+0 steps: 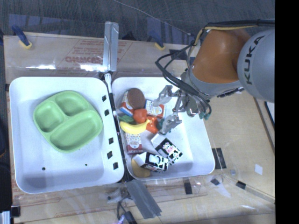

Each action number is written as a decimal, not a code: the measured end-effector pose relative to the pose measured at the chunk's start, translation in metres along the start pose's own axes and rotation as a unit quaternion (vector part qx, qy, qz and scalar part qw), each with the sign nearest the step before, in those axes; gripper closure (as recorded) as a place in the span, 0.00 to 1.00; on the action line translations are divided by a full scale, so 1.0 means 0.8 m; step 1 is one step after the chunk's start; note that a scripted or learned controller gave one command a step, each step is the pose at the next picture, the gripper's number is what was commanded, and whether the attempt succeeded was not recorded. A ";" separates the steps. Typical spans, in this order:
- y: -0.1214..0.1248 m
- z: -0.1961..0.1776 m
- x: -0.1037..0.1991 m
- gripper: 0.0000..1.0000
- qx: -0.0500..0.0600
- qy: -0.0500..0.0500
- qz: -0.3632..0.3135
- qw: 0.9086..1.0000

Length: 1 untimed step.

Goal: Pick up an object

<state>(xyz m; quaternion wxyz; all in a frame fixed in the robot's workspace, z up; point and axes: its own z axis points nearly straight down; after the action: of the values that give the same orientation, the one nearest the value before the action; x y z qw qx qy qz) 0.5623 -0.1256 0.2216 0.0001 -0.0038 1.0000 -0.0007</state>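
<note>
My gripper (169,108) hangs low over the middle of the right bin (198,143), open, with only white bin floor showing between its fingers. Just left of it lies a pile of toy food: a brown round piece (136,97), a red tomato (139,115), a yellow banana (132,127), an orange carrot-like piece (153,124) and a small white and orange carton (154,108). The lower fingertip (173,122) stands close to the carrot piece. Nearer the front lie a red box (134,144) and two cow-patterned cartons (168,150) (155,161).
The left bin (28,171) holds a green divided plate (67,120). A tan piece (138,168) lies at the right bin's front left corner. The arm's orange band (219,55) looms over that bin's back right, with black cables beside it.
</note>
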 end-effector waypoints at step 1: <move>-0.004 0.162 -0.040 0.00 -0.001 0.000 -0.051 0.999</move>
<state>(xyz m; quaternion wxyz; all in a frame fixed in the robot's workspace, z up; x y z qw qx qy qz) 0.5946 -0.1285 0.0923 0.0005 -0.0544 0.9985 0.0000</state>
